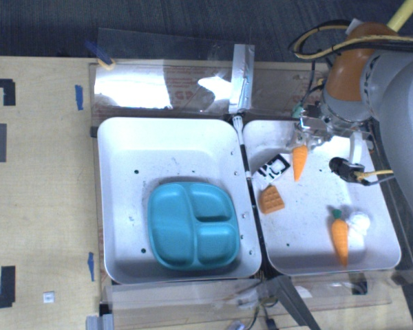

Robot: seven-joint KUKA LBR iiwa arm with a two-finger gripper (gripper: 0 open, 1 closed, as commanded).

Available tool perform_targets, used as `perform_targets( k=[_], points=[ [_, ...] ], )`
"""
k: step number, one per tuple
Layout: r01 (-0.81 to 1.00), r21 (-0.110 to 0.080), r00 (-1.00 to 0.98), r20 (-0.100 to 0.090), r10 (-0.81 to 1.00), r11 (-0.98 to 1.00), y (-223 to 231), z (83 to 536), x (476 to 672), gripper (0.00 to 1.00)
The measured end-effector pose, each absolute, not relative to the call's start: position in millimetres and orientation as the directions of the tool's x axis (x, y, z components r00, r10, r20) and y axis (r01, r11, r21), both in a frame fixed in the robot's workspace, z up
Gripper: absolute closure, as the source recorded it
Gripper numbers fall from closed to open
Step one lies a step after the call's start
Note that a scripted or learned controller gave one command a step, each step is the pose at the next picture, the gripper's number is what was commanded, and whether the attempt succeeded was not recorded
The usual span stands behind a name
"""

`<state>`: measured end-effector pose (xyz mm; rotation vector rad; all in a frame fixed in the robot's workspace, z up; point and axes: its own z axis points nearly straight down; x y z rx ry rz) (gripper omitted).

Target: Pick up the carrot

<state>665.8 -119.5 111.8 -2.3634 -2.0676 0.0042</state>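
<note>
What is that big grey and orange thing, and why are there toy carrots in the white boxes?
That is a robot arm, reaching in from the right. One camera looks down from above. At its tip is a gripper, its grabbing hand. Right under it hangs a carrot, which looks pinched by the top.

Two white bins sit side by side. The left bin holds a blue divided plate. The right bin holds a second carrot, an orange cracker-like piece and a black-and-white card.
</note>
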Motion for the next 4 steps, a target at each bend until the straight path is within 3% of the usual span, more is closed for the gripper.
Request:
perform_targets(
  k=[1,2,3,4],
  points=[
    [0.991,0.001,0.132,-0.001,0.991,-0.132,-119.2,114.4,667.1,0.0],
    [0.999,0.003,0.048,0.0,0.999,-0.048,-122.2,86.2,625.8,0.0],
    [0.999,0.009,0.047,-0.002,0.999,-0.047,-121.9,98.8,627.9,1.0],
    [0.878,0.003,0.478,0.001,0.879,-0.478,-58.6,186.2,640.4,1.0]
  ],
)
